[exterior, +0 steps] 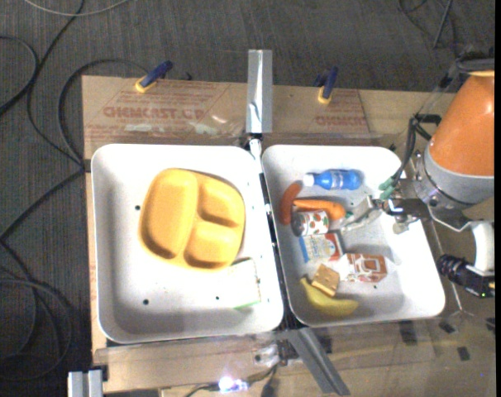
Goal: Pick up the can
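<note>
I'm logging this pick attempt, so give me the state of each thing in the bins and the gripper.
can: on its side, right bin, not gripped
blue bottle: lying flat
banana: lying near front wall
yellow tray: right way up, left bin
gripper: low over right bin, beside the can

We count two white bins: left bin (110,304), right bin (416,300). One yellow divided tray (193,217). One can (311,222). One blue-capped bottle (333,179). One banana (331,304). One carrot-like orange piece (321,206). Two small cartons (321,246) (365,266). Two clamps at the counter's far edge (153,75) (325,85).
</note>
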Available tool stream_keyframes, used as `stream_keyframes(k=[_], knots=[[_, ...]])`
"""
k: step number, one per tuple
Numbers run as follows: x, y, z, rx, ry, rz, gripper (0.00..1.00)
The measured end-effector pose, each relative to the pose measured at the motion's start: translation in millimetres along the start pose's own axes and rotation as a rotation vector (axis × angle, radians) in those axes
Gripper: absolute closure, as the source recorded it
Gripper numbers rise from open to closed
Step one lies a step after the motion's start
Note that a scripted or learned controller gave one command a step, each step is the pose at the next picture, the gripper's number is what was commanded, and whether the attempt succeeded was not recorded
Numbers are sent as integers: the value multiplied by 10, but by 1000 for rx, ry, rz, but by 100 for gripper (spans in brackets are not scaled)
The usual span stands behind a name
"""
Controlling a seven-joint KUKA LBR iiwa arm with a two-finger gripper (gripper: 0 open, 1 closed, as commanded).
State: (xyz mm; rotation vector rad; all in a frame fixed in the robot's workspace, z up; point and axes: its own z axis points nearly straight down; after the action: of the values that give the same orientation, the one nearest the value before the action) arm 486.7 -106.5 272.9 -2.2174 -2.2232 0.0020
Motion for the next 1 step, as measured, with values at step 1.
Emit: stream_keyframes(k=[1], knots=[[20,-35,1050,3,1,117,0]])
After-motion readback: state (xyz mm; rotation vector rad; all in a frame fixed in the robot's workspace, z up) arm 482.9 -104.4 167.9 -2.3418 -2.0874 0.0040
